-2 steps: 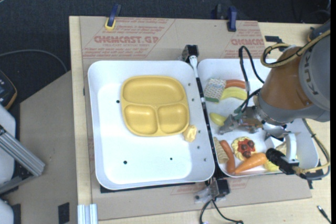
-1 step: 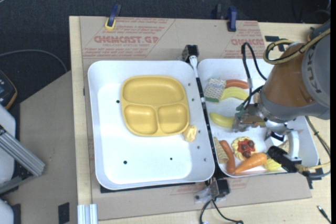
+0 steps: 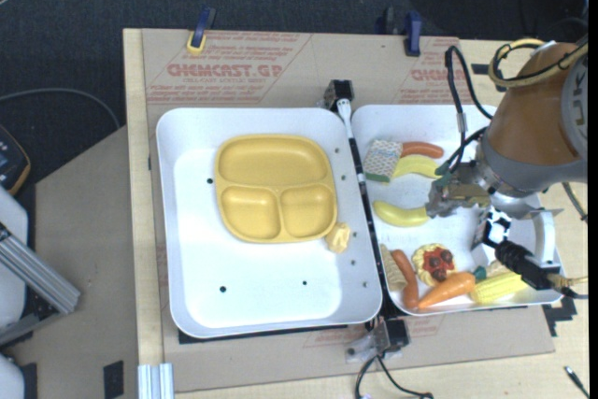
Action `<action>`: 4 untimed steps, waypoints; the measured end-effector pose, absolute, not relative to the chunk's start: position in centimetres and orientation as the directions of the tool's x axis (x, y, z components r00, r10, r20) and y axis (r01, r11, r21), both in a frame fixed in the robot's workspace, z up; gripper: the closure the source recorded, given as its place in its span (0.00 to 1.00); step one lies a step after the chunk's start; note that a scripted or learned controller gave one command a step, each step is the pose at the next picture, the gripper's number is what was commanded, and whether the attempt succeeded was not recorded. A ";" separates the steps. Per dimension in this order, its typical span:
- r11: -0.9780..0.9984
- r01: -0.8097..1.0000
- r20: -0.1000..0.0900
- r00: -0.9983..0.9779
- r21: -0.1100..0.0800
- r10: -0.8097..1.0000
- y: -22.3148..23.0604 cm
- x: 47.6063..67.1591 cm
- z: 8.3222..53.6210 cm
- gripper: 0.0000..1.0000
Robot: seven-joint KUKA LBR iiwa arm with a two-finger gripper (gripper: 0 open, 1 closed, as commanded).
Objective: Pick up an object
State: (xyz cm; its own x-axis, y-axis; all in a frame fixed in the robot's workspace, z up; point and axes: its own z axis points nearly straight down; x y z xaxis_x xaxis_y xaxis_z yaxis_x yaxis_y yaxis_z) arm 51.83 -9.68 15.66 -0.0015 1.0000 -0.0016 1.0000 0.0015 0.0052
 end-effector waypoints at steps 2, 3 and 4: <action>0.001 1.000 -0.002 -0.001 0.005 1.000 -10.2 52.4 22.6 1.00; 0.005 1.000 -0.001 -0.005 0.007 1.000 -7.8 58.2 22.8 1.00; -0.001 1.000 0.000 0.001 -0.003 1.000 -8.4 57.7 21.6 1.00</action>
State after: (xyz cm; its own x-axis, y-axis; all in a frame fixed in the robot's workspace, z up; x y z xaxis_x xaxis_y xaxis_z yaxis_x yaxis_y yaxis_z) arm 57.71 -8.43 21.56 0.0010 1.0000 0.0003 1.0000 -0.0010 -0.0033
